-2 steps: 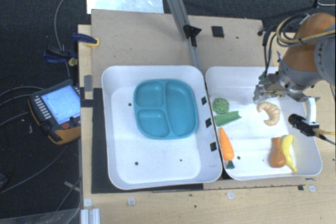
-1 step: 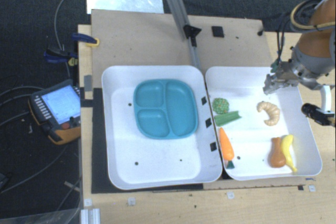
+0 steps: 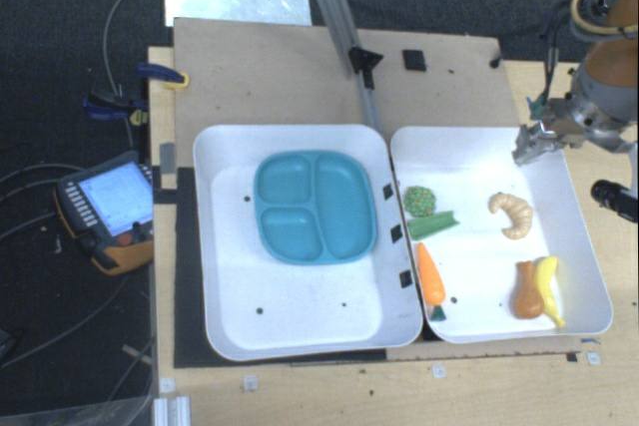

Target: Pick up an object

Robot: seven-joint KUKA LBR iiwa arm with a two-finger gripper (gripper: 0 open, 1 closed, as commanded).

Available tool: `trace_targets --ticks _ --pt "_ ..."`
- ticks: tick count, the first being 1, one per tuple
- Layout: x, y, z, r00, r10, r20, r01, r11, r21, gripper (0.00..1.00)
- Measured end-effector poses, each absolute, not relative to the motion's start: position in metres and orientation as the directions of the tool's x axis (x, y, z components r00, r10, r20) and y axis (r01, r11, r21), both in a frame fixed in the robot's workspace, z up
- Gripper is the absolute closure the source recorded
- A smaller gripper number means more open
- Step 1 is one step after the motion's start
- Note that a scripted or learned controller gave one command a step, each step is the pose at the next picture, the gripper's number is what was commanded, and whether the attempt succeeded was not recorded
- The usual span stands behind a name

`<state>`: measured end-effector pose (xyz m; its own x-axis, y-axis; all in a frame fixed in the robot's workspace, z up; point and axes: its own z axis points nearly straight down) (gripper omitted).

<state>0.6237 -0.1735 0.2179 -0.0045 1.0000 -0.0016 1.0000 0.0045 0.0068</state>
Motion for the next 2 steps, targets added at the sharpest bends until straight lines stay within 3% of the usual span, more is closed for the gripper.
trace_targets --ticks 1,2 --pt "0.628 -0.116 0.211 -0.010 1.000 0.001 1.000 0.010 0.002 1.00" --pt "0.644 -0.060 0.220 -0.011 1.000 0.002 1.000 0.011 0.004 1.00"
